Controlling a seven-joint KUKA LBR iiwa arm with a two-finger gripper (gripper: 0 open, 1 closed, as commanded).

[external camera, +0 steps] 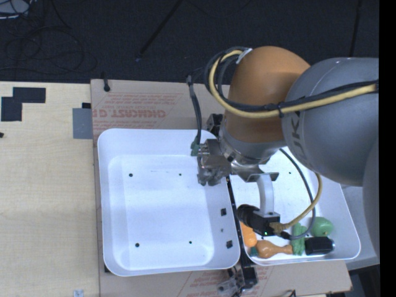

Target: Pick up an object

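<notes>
- The right bin's (354,234) near corner holds the objects, crowded against the near wall: an orange thing (273,249), a green thing (322,226) just beyond it, and a black thing (318,246) touching the green one.
- The left bin (102,197) shows a broad open white floor from wall to wall.
- The two bins' inner walls meet in a narrow seam with little room between them.
- The gripper (207,172) hangs at that seam, over the left bin's right wall and toward the far half. I cannot tell whether it is wide or narrow, and nothing shows in it.
- The objects lie nearer than the gripper and to its right, well apart from it.
- The grey arm covers most of the right bin's far part.
- Cardboard (142,107) lies under the bins, with pale tabletop (43,197) at the left.
</notes>
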